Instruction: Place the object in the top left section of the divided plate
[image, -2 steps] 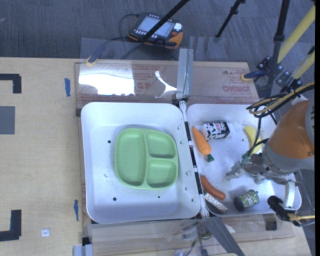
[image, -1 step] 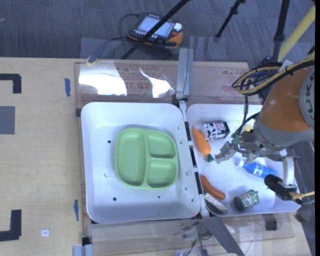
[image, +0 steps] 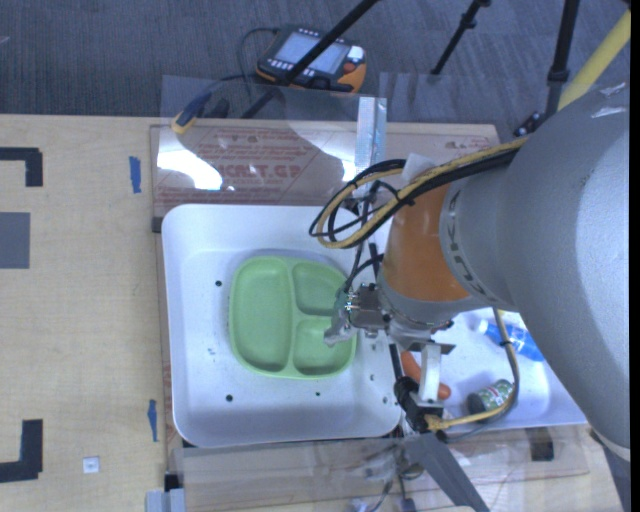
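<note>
I see the gripper (image: 345, 325) over the right edge of the green divided plate (image: 268, 318) in the left bin (image: 190, 300). Cables (image: 345, 215) and the arm (image: 520, 240) cover the right bin, and I cannot tell the gripper's state.

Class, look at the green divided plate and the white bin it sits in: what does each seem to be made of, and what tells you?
Green divided plate: probably moulded plastic, matte; uniform pale green, soft rounded dividers, no sharp glare.
White bin: likely plastic too, smooth and slightly glossy; rounded corners and a faint sheen, though coated metal can't be ruled out.
</note>
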